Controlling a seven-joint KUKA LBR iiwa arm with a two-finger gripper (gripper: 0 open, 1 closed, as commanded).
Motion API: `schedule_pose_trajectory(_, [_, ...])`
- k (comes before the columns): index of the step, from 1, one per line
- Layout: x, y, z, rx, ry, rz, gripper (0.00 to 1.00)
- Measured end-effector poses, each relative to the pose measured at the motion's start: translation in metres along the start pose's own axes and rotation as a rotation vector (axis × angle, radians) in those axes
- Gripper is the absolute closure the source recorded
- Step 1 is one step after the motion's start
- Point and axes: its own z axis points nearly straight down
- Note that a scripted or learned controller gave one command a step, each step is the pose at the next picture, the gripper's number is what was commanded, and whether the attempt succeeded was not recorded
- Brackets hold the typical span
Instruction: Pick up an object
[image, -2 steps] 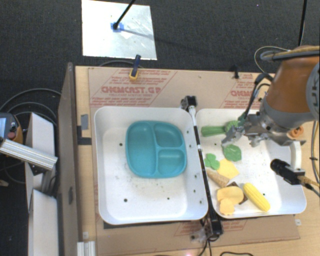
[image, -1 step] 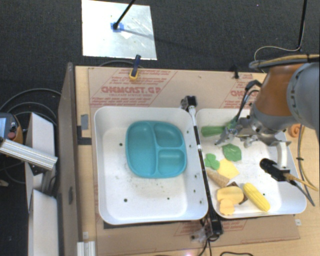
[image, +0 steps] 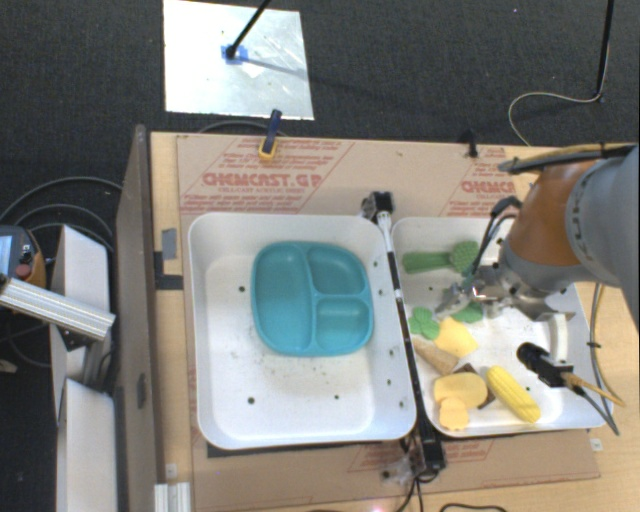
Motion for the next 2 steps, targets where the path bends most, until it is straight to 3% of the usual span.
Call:
schedule_pose_trajectory(1, [-0.073,0.093,-0.06,-0.022,-0.007,-0.005,0.0])
schedule_pose_trajectory(2, [-0.013,0.083,-0.021,-0.006,0.004,-0.01,0.0])
